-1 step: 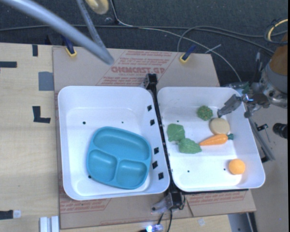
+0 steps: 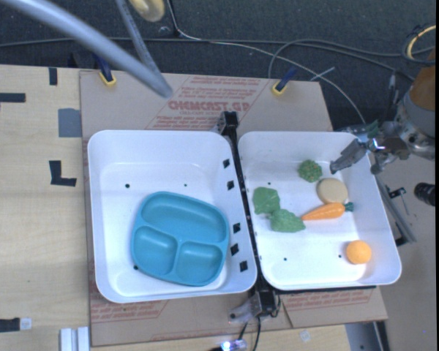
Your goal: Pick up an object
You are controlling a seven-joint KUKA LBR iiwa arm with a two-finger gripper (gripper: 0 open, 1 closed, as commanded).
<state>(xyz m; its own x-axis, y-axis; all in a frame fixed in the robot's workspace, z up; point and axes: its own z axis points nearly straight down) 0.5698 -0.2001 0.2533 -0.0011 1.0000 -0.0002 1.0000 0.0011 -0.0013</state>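
Hovering with fingers spread, the tool (image 2: 366,154) sits over the right bin (image 2: 384,218) near the potato (image 2: 332,190)

— Where's my arm (image 2: 424,97)?
— I see it at the right edge, wrist low.
— And the gripper (image 2: 360,156)?
— Fingers spread apart, pointing left, nothing between them.

Toy carrot (image 2: 324,211) (orange) flat, right bin.
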